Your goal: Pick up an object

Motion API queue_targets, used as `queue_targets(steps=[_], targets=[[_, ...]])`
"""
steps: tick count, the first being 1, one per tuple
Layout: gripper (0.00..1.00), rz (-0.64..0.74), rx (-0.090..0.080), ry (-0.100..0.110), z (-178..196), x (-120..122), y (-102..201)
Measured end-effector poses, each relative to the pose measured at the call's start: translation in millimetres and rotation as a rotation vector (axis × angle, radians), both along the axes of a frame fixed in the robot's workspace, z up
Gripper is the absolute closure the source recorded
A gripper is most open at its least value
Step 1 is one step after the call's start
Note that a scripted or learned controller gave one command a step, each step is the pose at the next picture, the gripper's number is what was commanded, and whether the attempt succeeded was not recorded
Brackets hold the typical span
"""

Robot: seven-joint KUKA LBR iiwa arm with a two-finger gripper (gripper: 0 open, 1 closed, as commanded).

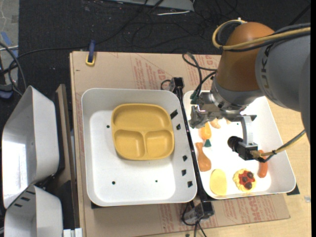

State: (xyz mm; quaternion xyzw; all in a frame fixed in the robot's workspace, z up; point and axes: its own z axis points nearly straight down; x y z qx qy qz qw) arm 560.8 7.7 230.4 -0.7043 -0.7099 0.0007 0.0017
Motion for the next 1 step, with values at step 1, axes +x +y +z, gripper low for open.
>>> queue_targets(steps=[1], targets=[[1.0, 0.0, 0.0, 0.001, -7.1, -29.1, 54.1]])
